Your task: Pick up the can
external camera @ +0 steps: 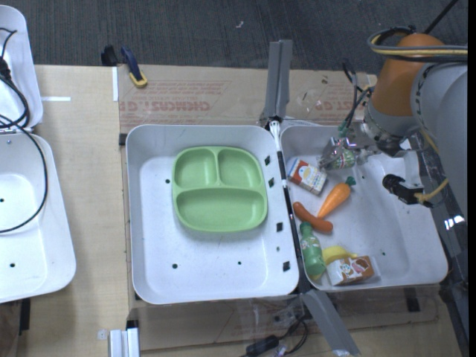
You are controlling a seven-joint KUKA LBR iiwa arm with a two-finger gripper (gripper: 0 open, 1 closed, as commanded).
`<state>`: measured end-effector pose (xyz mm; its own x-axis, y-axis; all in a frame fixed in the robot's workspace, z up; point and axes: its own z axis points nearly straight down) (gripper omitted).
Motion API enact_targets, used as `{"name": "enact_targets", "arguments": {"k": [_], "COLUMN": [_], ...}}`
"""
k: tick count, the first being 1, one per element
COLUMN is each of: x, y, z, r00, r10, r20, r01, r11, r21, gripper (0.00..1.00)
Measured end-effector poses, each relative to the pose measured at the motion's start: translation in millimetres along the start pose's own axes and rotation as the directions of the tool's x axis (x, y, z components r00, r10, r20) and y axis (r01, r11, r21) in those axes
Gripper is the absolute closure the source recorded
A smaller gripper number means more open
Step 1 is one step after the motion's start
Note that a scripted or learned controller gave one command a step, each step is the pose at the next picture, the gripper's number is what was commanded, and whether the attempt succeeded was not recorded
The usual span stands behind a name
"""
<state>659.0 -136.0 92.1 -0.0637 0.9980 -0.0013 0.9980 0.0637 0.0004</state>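
- The can [340, 155] is a crumpled, shiny metal piece at the far edge of the right bin [416, 262].
- The gripper [355, 146] is right at the can; I cannot tell how wide it is or whether it grips the can.
- In this bin there are also a small carton [307, 176], a smooth orange carrot [335, 198], a green bottle [312, 252] and a box [351, 270] near the front edge.
- The left bin [149, 266] carries a matte green plate [219, 189] with three compartments and rounded corners.
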Motion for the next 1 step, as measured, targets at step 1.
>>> {"name": "enact_targets", "arguments": {"k": [1], "x": [-1.3], "y": [1.3], "z": [-12.0], "r00": [1.0], "r10": [0.001], "r20": [0.002], "r01": [-0.001], "r11": [1.0], "r21": [-0.004], "gripper": [1.0]}}
